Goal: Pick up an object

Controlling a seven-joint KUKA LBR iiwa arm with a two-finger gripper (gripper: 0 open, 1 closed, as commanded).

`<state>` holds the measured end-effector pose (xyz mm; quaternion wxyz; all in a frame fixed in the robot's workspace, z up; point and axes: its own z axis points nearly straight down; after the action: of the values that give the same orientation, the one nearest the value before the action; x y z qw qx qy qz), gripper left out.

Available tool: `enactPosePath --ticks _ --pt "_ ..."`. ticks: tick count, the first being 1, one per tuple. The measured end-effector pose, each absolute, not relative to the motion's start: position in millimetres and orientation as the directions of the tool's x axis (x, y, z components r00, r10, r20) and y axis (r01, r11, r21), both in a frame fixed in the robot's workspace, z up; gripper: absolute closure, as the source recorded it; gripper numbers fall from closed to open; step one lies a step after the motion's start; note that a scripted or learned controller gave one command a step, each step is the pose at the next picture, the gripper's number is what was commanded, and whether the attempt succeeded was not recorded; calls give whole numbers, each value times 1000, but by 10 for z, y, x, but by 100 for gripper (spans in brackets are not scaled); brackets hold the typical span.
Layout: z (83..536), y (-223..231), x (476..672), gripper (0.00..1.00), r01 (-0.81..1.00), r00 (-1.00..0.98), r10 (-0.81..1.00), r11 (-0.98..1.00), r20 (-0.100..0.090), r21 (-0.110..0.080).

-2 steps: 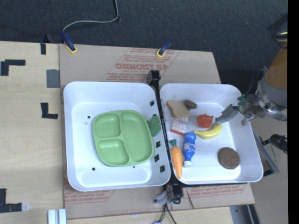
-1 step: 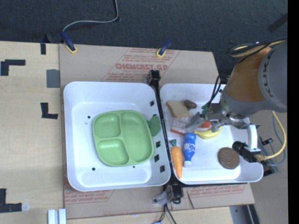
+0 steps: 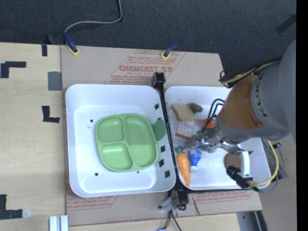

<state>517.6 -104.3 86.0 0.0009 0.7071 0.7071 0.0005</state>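
Done: arm (image 3: 250, 109) is low in the right bin (image 3: 211, 177); gripper (image 3: 202, 141) is among the clutter near the carrot (image 3: 183, 167).
Grip: cannot tell.
Left: grasp, lift.

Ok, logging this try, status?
Gripper low in right bin, nothing seen held. Carrot and small bottle just below it. Clutter close around.

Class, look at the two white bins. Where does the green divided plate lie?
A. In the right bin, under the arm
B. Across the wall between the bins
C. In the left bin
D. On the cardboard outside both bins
C: the green plate lies flat inside the left bin.
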Motion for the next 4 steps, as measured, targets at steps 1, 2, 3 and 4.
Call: enactPosePath --ticks 1,2,3,4 --pt "862 -992 5646 0 1000 -1 1000 1 -1 4" --pt "864 -944 5409 0 1000 0 1000 0 -3 6" --pt "866 -947 5314 0 1000 -1 1000 1 -3 8" --pt "961 -953 5316 100 1000 -1 1000 1 -4 8"
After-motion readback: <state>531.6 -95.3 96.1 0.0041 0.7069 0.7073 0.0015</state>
